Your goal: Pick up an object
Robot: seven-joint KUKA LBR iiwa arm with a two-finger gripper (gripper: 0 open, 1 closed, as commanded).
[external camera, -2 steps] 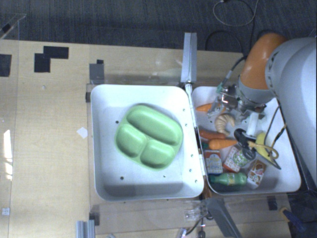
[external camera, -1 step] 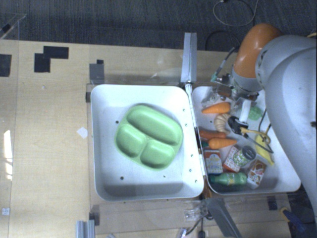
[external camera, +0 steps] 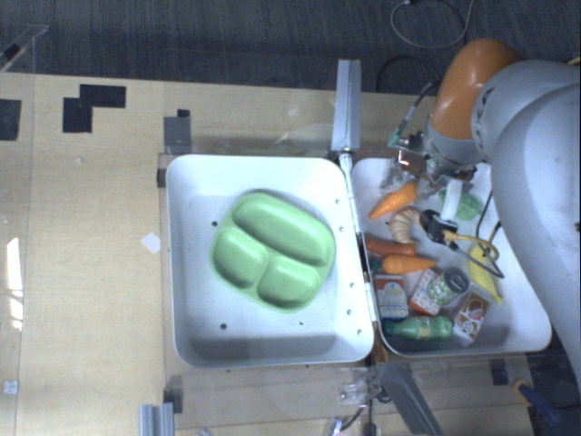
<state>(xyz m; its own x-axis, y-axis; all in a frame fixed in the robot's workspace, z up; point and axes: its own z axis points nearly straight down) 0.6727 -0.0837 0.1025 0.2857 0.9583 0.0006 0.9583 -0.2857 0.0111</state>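
We see the arm (external camera: 531,180) reaching in over the right bin (external camera: 536,330), its gripper (external camera: 427,166) low at that bin's far edge. The left bin (external camera: 182,243) carries a green tray (external camera: 272,248) near its centre. In the right bin a carrot (external camera: 395,201) lies just below the gripper, touching or nearly so, its long axis slanting from the far edge toward the bin's left wall. We cannot tell how the jaws stand; the wrist hides them. A second carrot (external camera: 407,263) lies nearer the middle, with cartons (external camera: 392,296) and a bottle (external camera: 419,329) along the near edge.
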